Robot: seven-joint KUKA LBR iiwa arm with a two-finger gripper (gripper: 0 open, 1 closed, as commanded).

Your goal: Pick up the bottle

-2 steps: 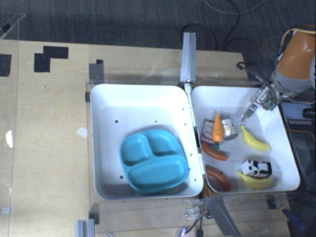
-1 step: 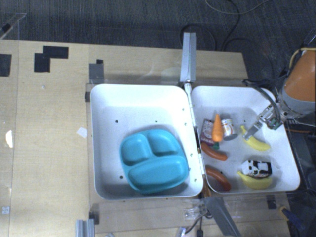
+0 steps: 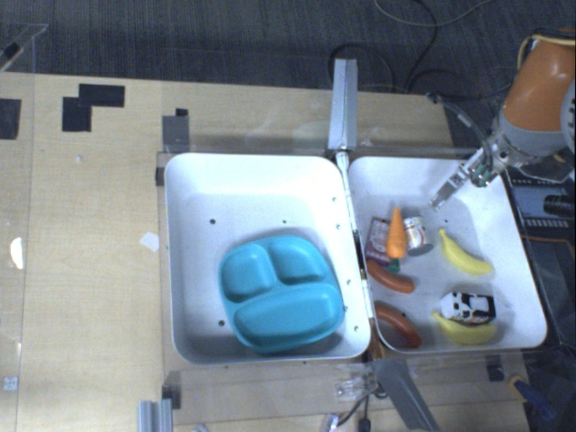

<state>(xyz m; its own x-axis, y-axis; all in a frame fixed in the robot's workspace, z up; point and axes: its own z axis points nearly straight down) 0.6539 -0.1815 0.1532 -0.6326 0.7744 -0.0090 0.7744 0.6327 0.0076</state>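
Camera view: fingers [image 3: 443,195] of unclear state above bottle [image 3: 396,234], bananas [image 3: 463,254] nearby.

Blue divided plate [image 3: 282,290] in the left bin [image 3: 193,241]; bananas [image 3: 463,253], sausages [image 3: 390,279], carrot [image 3: 396,232] in the right bin [image 3: 504,241]

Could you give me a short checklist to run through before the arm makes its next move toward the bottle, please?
1. Target located: cannot tell. No item in the right bin reads clearly as a bottle; the small silver item beside the carrot is the nearest guess.
2. Tool above the right bin: ok, over its upper part.
3. Tool free of load: ok, nothing visible at its tip.
4. Crowding around target: not ok; carrot and a sausage lie close by.
5. Bananas away from that spot: ok.
6. Blue tray out of the way: ok, it lies in the left bin.
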